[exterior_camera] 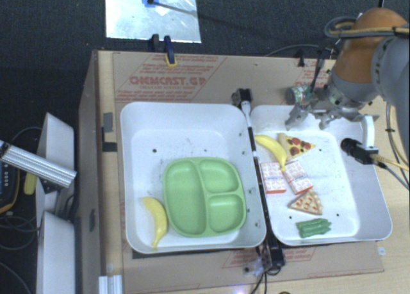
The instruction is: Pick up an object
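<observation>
Banana (272,149) lies just below the fingers (309,118), which hang spread and empty over the right bin (378,212); likely light, stiff, smooth plastic, best pinched across its middle.

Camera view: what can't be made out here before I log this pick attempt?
- Gripper: small and blurred over the right bin's far edge; finger state and any load unreadable.
- Arm: cut off by the frame's right edge.
- Red and white packets: print too small to read.
- Left bin: floor under the green tray hidden.
</observation>
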You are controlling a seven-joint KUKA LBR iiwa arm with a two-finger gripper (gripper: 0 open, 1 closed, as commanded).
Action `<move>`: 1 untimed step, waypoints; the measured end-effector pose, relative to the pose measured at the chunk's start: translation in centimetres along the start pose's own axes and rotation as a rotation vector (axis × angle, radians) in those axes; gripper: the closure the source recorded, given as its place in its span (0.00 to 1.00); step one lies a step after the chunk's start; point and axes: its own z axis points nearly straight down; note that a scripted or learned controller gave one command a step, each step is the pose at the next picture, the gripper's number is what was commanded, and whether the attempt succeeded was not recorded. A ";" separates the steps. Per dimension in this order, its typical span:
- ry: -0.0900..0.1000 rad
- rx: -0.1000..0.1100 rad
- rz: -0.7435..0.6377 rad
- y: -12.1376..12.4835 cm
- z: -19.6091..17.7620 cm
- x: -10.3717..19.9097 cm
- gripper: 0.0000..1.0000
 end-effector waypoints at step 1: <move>-0.004 -0.012 0.003 -1.5 6.2 1.7 0.00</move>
